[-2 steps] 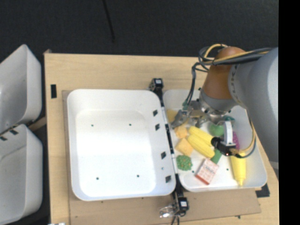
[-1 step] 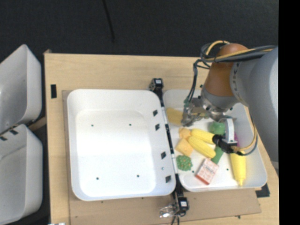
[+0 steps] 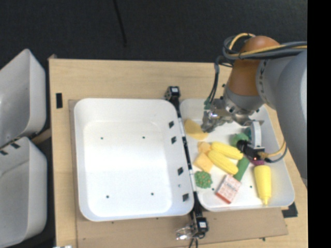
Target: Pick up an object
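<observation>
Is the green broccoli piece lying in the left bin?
No, the broccoli piece lies in the right bin, just beside the divide from the left bin.

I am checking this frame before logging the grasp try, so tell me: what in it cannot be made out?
- Gripper, camera view: small and dark above the pale yellow piece; contact with it is unreadable.
- Green item: partly covered by the arm's wrist and cables, so its shape is unclear.
- Red and white packet: print too small to read.
- Right bin: its far right corner lies under the arm.
</observation>
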`<state>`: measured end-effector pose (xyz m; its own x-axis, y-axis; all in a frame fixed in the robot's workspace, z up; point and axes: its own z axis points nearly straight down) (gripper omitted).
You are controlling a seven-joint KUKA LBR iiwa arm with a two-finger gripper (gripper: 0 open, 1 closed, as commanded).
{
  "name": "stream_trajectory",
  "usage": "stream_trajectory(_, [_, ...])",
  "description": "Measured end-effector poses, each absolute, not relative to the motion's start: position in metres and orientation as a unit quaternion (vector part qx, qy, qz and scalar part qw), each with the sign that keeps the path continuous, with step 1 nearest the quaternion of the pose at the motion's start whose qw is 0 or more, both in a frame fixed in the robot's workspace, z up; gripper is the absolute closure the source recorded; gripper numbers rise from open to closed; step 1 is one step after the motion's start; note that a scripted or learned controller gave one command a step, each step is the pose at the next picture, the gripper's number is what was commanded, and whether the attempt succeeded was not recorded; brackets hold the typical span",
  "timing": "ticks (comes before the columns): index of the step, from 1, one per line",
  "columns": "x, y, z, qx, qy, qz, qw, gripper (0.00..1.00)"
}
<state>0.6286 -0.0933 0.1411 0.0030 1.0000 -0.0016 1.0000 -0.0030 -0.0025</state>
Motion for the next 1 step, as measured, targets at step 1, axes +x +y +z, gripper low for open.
stream_trajectory(1, [0.6934,-0.0980,0.3331,-0.706,-0.709,-0.0058,-0.009,1.00])
